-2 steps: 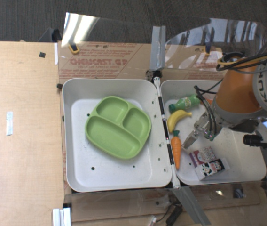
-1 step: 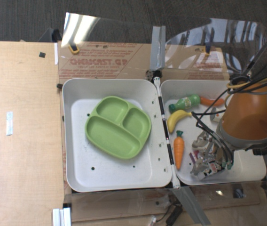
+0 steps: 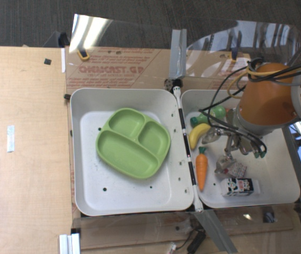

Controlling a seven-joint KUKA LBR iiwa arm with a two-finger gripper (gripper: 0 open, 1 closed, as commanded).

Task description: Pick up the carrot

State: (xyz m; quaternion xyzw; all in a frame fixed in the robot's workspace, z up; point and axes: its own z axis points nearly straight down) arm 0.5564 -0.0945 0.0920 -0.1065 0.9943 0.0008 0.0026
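The carrot (image 3: 201, 168) is orange with a small green top and lies lengthwise in the right bin (image 3: 277, 194), against its left wall. My gripper (image 3: 230, 167) hangs over the bin floor just right of the carrot, apart from it. It is open and I see nothing between its fingers. The arm's orange band (image 3: 264, 99) stands above it and hides the back of the bin.
A yellow banana (image 3: 198, 133) and a green item (image 3: 217, 111) lie behind the carrot. A small black-and-white carton (image 3: 239, 186) sits in front of the gripper. The left bin (image 3: 87, 194) holds a green divided plate (image 3: 133, 142).
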